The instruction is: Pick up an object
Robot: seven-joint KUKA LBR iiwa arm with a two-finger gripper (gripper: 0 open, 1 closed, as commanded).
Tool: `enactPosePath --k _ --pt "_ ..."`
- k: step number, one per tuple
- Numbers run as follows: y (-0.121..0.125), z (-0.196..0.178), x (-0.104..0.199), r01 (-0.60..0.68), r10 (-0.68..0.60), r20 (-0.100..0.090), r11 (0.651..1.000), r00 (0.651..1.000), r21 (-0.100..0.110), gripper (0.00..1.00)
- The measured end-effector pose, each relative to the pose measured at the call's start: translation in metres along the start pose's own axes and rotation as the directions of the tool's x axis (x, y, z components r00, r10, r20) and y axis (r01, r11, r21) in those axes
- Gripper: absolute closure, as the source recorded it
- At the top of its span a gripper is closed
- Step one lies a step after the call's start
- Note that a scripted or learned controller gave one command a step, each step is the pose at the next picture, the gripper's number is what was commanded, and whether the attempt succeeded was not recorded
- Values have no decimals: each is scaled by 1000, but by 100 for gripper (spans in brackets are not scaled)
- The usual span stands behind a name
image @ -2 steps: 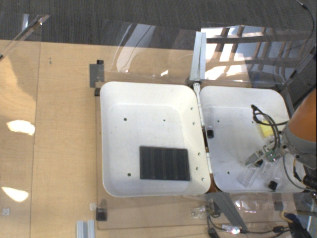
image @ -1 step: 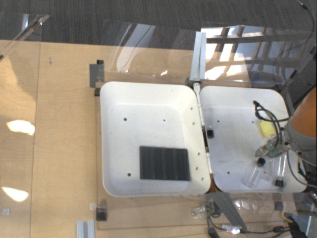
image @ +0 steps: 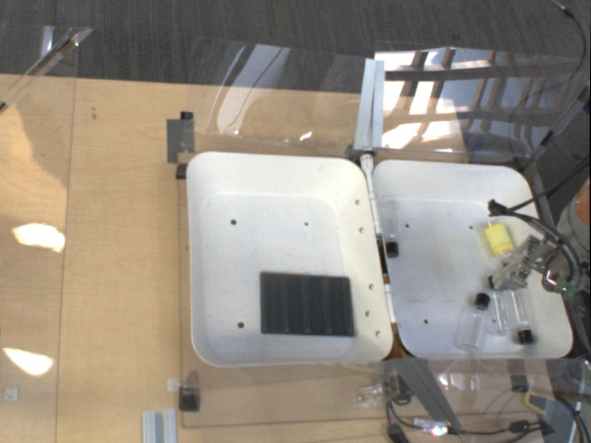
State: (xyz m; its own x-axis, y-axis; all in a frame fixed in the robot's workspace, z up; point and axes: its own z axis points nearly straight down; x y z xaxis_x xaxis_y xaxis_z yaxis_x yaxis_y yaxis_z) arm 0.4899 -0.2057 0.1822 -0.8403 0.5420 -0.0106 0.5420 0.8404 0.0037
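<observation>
A small yellow block point(image: 499, 239) lies in the right bin point(image: 434, 201), towards its right side. Just below and to the right of it, my gripper point(image: 519, 266) reaches in from the right edge and hangs low over the bin floor. Below the gripper lie clear plastic pieces point(image: 508, 312) with black caps point(image: 481, 299); one cap point(image: 524, 336) sits near the bin's front right corner. A flat black ribbed rectangle point(image: 307, 304) rests in the left bin point(image: 268, 192), near its front. I see nothing held in the gripper.
A small black item point(image: 391, 247) sits by the right bin's left wall. A ridge point(image: 377, 247) divides the two bins. Cables point(image: 517, 212) trail near the gripper. A metal frame point(image: 369, 100) stands behind the bins.
</observation>
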Motion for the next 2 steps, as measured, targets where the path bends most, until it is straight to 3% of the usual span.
enactPosePath --k 1,2 --pt "4 -25 -6 720 -720 0 694 694 -2 100" --pt "15 -131 -23 919 -919 2 393 393 1 100"
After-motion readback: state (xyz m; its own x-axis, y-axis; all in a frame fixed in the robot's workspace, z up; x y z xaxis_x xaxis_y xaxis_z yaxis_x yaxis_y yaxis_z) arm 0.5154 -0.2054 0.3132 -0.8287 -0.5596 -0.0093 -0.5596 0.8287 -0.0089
